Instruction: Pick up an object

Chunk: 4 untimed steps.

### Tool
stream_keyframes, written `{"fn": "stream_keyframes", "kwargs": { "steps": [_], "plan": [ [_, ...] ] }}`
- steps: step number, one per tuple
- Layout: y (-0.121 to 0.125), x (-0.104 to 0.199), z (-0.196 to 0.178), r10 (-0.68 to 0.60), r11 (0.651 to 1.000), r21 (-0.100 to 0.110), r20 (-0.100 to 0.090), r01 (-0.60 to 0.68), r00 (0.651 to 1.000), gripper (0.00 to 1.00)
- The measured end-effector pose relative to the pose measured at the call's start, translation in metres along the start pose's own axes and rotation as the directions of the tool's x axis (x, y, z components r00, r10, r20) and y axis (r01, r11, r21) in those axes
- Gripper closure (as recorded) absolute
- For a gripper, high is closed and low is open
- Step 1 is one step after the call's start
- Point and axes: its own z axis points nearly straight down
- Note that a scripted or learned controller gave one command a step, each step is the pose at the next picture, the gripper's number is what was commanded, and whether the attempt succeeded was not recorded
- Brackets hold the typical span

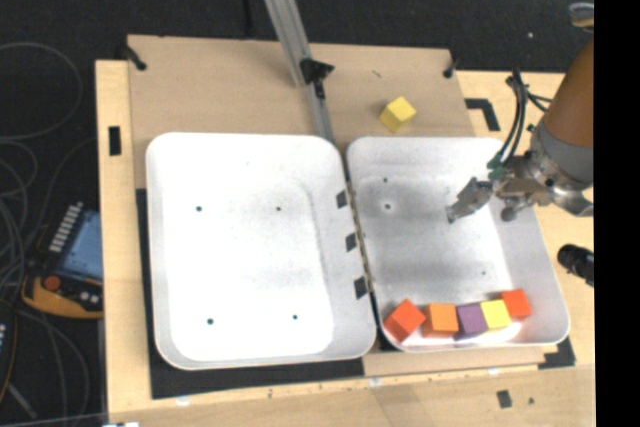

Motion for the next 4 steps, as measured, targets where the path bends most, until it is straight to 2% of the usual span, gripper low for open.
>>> {"fn": "stream_keyframes", "kwargs": {
  "steps": [1,2,3,4],
  "plan": [
    [-0.024,0.057,0.077,-0.010,1.000,0.011,-0.004,0.010,1.000,0.00],
    [-0.021,0.053,0.062,0.001,1.000,-0.001,0.000,-0.001,1.000,1.00],
    [-0.057,-0.014,-0.001,0.001,1.000,-0.004,0.005,-0.001,1.000,1.00],
    [-0.011,0.061,-0.013,-0.015,1.000,-0.002,-0.001,0.015,1.000,1.00]
  ]
}}
